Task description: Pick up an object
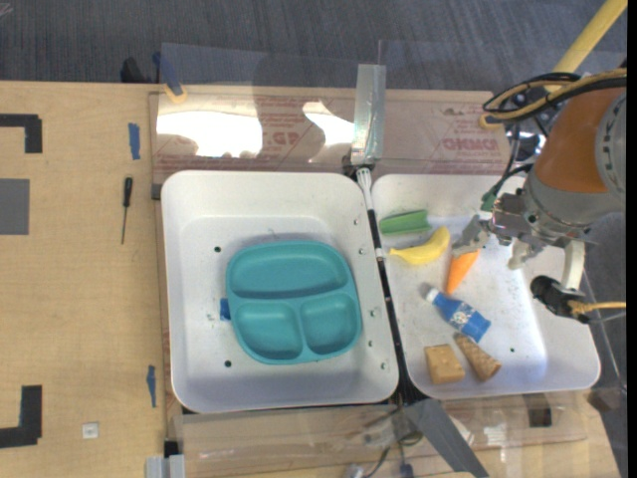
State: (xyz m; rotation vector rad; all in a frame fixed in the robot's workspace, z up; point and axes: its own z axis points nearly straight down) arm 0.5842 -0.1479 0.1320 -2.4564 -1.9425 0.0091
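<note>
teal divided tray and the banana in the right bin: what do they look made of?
Teal divided tray: looks like moulded plastic, matte to satin; uniform colour, rounded compartment walls, soft highlights. Banana: probably a plastic or rubber toy, not real fruit; flat even yellow, smooth surface with no spots. The view is too coarse to tell hard from soft.

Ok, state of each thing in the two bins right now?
teal divided tray: flat, upright, in the left bin
green piece: lying in the right bin
banana: lying, touching nothing above
carrot: lying loose
blue-white tube: lying on its side
two brown pieces: lying side by side
gripper: above the right bin
</note>
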